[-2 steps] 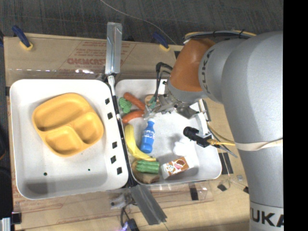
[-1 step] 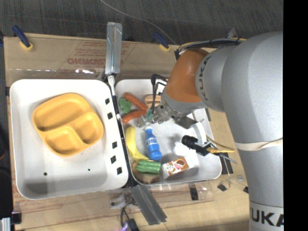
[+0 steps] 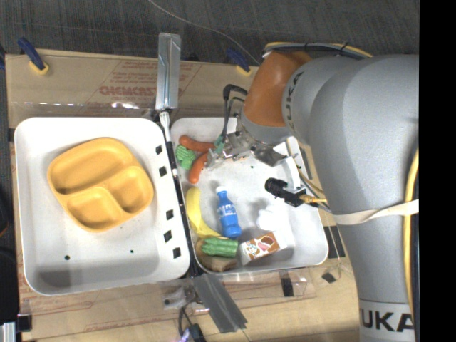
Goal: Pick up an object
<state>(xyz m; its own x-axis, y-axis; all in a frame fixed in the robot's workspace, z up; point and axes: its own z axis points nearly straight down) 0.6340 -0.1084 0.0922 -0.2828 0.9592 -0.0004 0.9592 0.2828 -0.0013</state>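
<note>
Cardboard covers the tabletop (image 3: 85, 77) under two white bins. Low in the right bin (image 3: 308, 242), the gripper (image 3: 222, 152) hangs at the far left corner, just beside an orange carrot (image 3: 197, 168) whose long axis slants toward the near left. Whether its fingers are parted or hold anything, I cannot tell. A blue bottle (image 3: 227, 214) lies nearer the camera.

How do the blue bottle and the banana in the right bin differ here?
The blue bottle is blue with a white cap and label; the banana is plain yellow. The bottle is straight and lies out in the bin's middle; the banana is curved and lies along the bin's left wall. The bottle is shorter; the banana stretches further along the bin. Both lie flat, side by side, in the right bin, apart from the pincer.
</note>
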